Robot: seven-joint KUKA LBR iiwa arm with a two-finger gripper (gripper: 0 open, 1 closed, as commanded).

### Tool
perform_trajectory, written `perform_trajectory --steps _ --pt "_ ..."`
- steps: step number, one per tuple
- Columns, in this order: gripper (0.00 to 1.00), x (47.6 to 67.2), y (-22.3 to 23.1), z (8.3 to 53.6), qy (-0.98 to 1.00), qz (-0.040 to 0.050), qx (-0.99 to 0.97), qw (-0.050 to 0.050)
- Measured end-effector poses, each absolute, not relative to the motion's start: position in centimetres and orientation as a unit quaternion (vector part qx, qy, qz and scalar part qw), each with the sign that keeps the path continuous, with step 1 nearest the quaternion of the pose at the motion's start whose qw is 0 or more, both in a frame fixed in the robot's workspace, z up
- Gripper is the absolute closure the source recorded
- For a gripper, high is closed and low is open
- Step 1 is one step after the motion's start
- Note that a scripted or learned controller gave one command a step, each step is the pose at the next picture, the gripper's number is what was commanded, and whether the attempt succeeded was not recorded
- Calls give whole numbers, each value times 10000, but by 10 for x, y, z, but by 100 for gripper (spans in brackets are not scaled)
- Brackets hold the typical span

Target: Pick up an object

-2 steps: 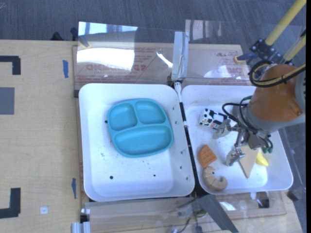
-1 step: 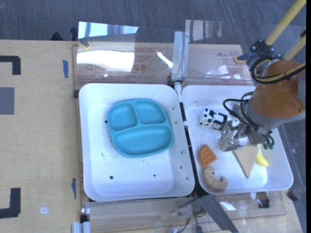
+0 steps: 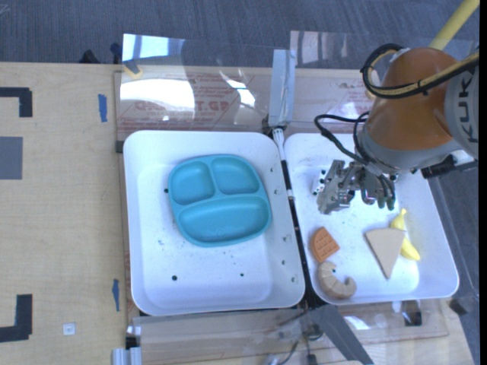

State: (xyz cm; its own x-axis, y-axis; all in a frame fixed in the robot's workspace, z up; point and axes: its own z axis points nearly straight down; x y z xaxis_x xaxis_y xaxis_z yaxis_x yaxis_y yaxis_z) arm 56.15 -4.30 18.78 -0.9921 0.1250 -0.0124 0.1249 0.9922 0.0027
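My gripper [image 3: 335, 196] hangs over the upper middle of the right bin [image 3: 437, 280], below the orange wrist band. Under it and toward the front lie an orange waffle-like piece [image 3: 326, 243], a tan curled croissant-like piece [image 3: 335, 280], a beige wedge [image 3: 385, 249] and a yellow piece [image 3: 404, 234] at the wedge's right side. The gripper sits above and behind the waffle piece, apart from it. Nothing shows between its fingers.
The left bin [image 3: 144, 272] holds a blue divided plate [image 3: 219, 199]. A metal divider [image 3: 280, 97] stands between the bins at the back. Black cables loop around the wrist. Wooden bench surface lies to the left.
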Motion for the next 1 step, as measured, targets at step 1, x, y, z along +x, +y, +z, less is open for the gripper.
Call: perform_trajectory --steps 1 --pt "100 517 28 185 9884 12 1521 5"
